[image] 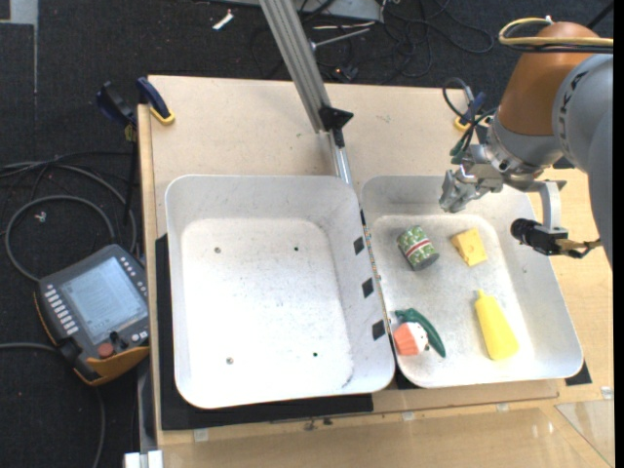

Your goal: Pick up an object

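A grey KUKA arm with an orange band above its wrist reaches in from the right of the wooden counter (253,130), its metal claw (456,195) poised over the far rim of the right-hand shallow white plastic bin (546,300); whether the claw is spread or pressed together cannot be told from this angle, and nothing is seen between its tips. The arm bends down from the upper right corner, wrist angled toward the bin's back edge. Inside that right-hand bin lie four objects: a green and white patterned cylinder with a red stripe (418,248) near the middle, just in front of the claw; a small yellow block (470,247) beside the cylinder to its right; a yellow plastic bottle (495,327) lying nearer the bin's front right; and a red and white toy with a green leafy top (414,333) by the bin's front left corner. Touching the right-hand bin's left rim sits the second shallow white bin (185,291). A grey and orange control pendant (93,310) rests on the dark floor, well to the left of both bins.
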